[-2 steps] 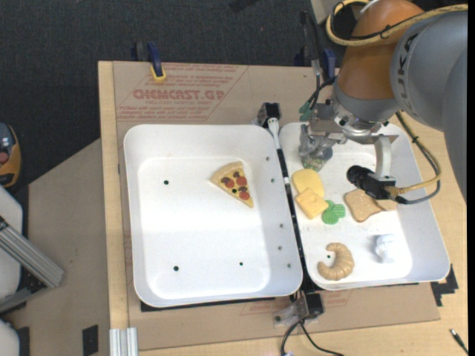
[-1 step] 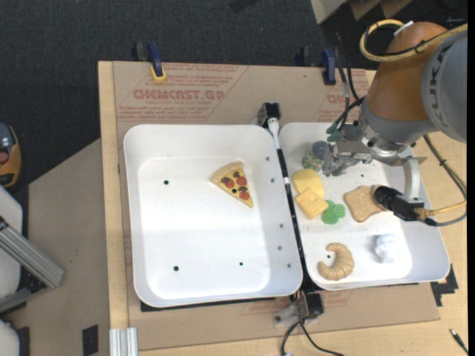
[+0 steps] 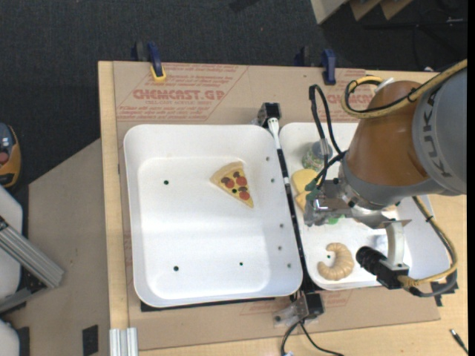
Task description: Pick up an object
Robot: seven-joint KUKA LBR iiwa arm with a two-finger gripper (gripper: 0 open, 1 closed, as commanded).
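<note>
You have two white bins side by side on the bench. The left bin point(image 3: 200, 273) is largely bare floor, with open room on every side of the pizza slice point(image 3: 233, 182) lying just toward 1 o'clock of its centre; its crust edge faces 11 o'clock and its tip points to 5 o'clock, so its long axis runs 11 to 5. The right bin point(image 3: 293, 136) is crowded: the arm point(image 3: 404, 150) covers most of it, coming in from 3 o'clock, and cables loop along its 12 o'clock rim. The gripper point(image 3: 320, 206) sits low near the divider between the bins, over a yellow object point(image 3: 302, 180) and a green object point(image 3: 332, 216); you cannot tell from here whether it grips anything. A croissant point(image 3: 336, 262) lies apart at 6 o'clock of the gripper, curved, ends toward 9 o'clock.
</note>
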